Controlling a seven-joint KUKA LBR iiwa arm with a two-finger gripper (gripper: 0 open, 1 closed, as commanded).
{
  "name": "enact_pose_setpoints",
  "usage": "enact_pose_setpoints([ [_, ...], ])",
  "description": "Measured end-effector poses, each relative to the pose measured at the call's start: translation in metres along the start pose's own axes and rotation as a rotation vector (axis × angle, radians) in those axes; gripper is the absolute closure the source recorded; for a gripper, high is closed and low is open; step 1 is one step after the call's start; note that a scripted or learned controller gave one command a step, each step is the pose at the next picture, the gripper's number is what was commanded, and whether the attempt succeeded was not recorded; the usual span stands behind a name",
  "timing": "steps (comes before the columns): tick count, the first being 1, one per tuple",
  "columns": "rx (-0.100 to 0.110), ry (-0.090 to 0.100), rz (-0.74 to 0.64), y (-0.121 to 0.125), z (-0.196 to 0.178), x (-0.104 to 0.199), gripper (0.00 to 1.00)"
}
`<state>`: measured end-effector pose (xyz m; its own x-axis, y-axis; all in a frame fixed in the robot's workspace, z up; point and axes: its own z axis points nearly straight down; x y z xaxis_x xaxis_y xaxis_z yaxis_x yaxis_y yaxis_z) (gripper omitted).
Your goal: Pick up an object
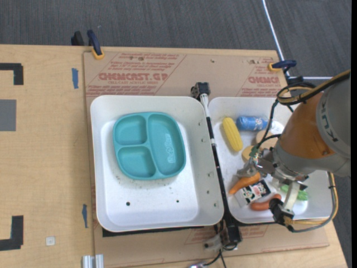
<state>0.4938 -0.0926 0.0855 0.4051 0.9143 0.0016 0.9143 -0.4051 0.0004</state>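
Observation:
My gripper (274,190) hangs low over the right bin (323,208), under the grey wrist and orange band of the arm. Around it lie an orange carrot-like piece (245,182), a black-and-white patterned item (256,192), a red sausage-shaped piece (259,205) and a green piece (297,194). The arm hides part of this pile. Farther back in the same bin lie a yellow corn cob (232,134) and a blue item (251,123), both apart from the gripper.
The left bin (106,200) holds a teal divided plate (149,145). A black ridge (213,149) runs where the two bins meet. Clamps (96,44) pin the cardboard sheet at its back corners, and cables loop beside the arm.

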Motion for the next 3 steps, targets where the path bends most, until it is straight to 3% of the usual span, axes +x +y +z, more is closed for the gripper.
enact_pose_setpoints([
  [1,-0.006,0.001,0.001,0.002,-0.011,0.0,1.0],
  [2,0.001,-0.001,0.216,-0.027,-0.099,0.026,1.0],
  [3,0.002,-0.002,0.216,-0.027,-0.099,0.026,0.0],
])
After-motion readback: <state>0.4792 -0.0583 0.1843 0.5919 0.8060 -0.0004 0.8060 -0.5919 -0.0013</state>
